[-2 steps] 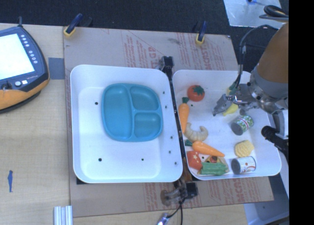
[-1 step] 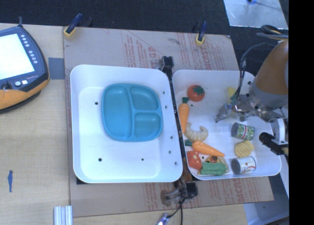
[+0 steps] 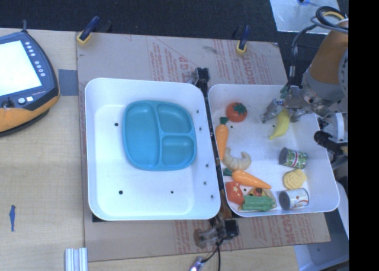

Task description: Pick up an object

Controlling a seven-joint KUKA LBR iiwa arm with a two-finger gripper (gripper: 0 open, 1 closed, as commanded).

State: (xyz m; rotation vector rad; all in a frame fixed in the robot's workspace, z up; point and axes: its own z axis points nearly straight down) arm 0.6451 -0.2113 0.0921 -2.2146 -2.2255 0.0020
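The grey two-finger gripper [image 3: 283, 110] sits right at the yellow plastic banana [image 3: 280, 126], maybe pinching it, I cannot tell; lifting should come next.

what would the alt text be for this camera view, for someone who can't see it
A grey robot arm reaches in from the right, its gripper low over a yellow banana in the right white bin, among a tomato, carrots and small cans. The left white bin holds a blue divided plate.
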